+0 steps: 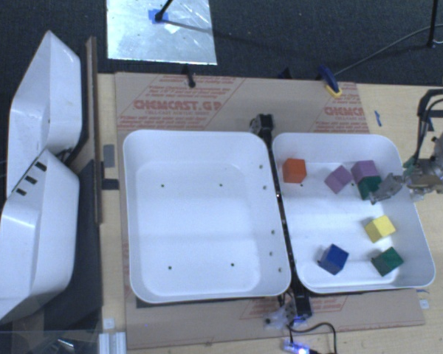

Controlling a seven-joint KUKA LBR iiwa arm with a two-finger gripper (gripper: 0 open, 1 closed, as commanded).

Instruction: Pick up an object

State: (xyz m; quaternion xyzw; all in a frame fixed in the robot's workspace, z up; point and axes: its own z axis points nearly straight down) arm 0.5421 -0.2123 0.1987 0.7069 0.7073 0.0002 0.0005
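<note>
The right bin holds several small cubes. An orange cube lies at its far left, and two purple cubes sit near the back. A dark green cube lies just in front of the second purple one. Toward the front are a yellow cube, a green cube and a blue cube. My gripper reaches in from the right edge, low over the bin, with its tip right beside the dark green cube. Whether it touches the cube is unclear.
The left bin sits beside the right one, sharing a dark divider. Both rest on a cardboard sheet. Two spare white bins lean at the far left. A metal plate lies behind.
</note>
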